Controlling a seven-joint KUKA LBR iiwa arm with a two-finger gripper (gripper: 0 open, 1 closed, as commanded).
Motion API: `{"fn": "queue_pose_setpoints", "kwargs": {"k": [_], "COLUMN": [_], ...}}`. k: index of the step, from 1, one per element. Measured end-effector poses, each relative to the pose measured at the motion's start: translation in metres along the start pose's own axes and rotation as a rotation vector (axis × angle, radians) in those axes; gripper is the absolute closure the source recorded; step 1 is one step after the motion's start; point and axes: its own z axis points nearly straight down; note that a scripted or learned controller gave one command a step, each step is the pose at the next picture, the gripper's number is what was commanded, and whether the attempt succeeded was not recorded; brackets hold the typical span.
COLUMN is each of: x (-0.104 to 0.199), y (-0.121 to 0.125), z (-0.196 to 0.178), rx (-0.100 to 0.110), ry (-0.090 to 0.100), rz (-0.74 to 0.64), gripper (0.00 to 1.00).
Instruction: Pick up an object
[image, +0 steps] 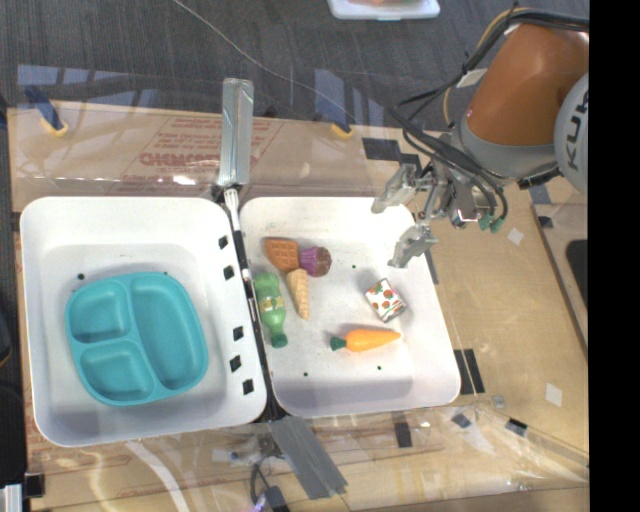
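Hovering over the right bin's (440, 372) far right corner, the hand (432, 215) carries nothing; can't tell if it's open or closed. Nearest target: small patterned cube (385, 300) near the bin's right edge, probably light, stiff, flat faces good for a side pinch. Plastic carrot (368, 340) lies just in front of it, smooth, tapered, likely slippery. Green bottle (269, 308), waffle cone (299, 291), waffle piece (281, 252) and purple piece (316, 260) cluster by the left wall. Teal sectioned tray (135, 336) in left bin (40, 230).

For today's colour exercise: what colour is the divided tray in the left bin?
Teal, a light blue-green; the camera view shows the divided tray clearly.
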Motion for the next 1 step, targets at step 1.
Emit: {"fn": "queue_pose_setpoints", "kwargs": {"k": [1], "x": [0.0642], "y": [-0.0161], "z": [0.0529], "rx": [-0.001], "ry": [0.004], "rz": [0.024], "gripper": [0.00]}}
